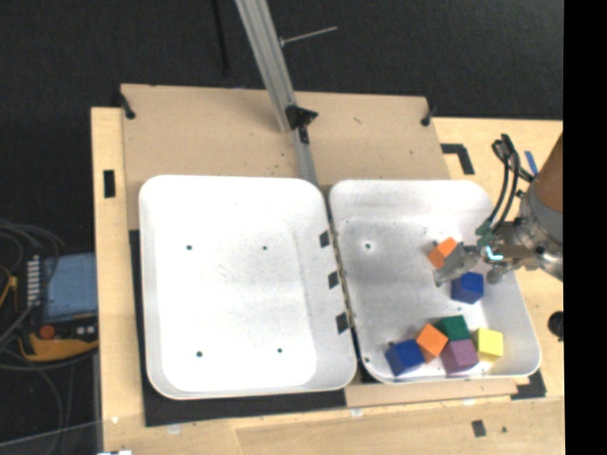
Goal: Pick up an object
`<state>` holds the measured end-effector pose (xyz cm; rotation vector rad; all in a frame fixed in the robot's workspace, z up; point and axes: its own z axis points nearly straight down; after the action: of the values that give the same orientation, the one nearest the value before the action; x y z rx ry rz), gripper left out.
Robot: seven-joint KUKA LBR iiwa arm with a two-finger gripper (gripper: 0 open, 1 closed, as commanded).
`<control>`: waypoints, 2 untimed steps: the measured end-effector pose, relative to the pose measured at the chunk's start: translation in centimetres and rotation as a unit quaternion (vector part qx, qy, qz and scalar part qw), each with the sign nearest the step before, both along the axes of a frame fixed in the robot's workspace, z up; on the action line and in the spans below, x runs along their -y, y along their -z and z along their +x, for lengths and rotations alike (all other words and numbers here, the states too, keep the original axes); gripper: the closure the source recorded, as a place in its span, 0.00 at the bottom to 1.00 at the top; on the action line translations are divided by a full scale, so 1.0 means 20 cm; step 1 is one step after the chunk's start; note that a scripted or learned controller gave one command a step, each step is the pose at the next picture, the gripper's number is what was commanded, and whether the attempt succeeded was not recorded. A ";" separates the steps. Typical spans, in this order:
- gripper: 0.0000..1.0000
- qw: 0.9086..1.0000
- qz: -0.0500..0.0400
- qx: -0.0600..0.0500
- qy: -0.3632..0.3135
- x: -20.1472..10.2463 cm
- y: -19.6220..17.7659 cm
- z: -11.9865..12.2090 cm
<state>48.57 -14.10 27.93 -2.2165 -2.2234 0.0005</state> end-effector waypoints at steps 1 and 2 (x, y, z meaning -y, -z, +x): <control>0.00 1.000 -0.001 0.002 0.002 0.00 -0.01 0.00; 0.00 1.000 -0.001 -0.001 0.002 0.01 0.30 0.01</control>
<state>48.79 -14.22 21.83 -2.2213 -2.2184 0.0058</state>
